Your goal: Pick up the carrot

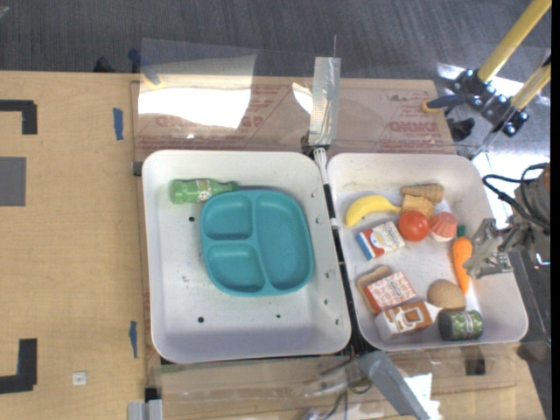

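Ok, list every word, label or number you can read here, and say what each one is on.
Nothing here reads clearly.
Red print on the clear sheet behind the bins: mirrored and too blurred to read.
Labels on the small cartons in the right bin: too small to read.
Label on the green bottle in the left bin: blurred.
Label on the dark can: too small.

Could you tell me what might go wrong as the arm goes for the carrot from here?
The carrot lies close to the right bin's wall, so a finger of the gripper might catch the rim. The pink-and-red item and the brown egg-shaped piece sit close by, so closing could nudge or pinch one instead. The carrot is slim and could slip out.
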Action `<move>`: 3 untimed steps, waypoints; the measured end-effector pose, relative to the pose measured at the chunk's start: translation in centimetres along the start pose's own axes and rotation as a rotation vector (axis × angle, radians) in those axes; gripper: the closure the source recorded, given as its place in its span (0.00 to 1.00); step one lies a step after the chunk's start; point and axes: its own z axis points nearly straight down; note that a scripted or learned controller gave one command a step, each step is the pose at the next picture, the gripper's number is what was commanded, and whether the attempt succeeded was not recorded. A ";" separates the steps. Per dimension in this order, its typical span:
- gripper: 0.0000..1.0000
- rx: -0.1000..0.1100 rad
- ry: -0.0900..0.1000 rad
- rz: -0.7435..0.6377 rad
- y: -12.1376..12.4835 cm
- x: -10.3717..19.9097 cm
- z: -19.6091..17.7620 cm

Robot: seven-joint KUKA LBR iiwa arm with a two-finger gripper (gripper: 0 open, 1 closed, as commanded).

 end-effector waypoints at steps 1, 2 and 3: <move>1.00 0.000 0.002 0.291 -0.1 0.8 7.5; 1.00 0.001 -0.003 0.337 1.0 1.1 -4.4; 1.00 0.003 -0.006 0.225 -0.8 0.7 -22.9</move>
